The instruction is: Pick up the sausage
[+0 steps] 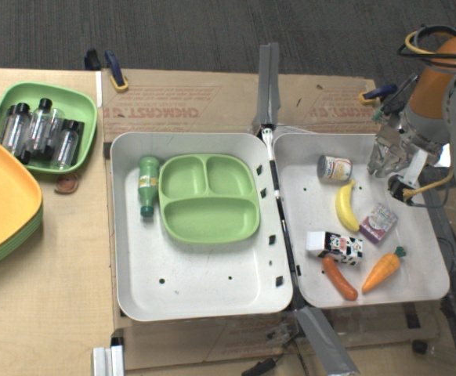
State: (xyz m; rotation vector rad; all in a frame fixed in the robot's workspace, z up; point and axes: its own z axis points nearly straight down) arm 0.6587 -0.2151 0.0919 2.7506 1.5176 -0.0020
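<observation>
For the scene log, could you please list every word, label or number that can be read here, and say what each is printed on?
"CHEMCAST", red print, seen upside down on the brown cardboard sheet behind the left bin; the rest of that line is too blurred.
Can: label too small to read.
Black-and-white carton: print unreadable.
Pink packet: print unreadable.
Green bottle: no legible text.

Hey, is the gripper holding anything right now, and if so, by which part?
Nothing is held. The gripper sits at the right bin's upper right edge, apart from the sausage lying near the front.

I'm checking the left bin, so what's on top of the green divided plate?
Nothing lies on the green divided plate; all three compartments show bare. A green bottle lies beside it. What's under the plate is covered.
</observation>
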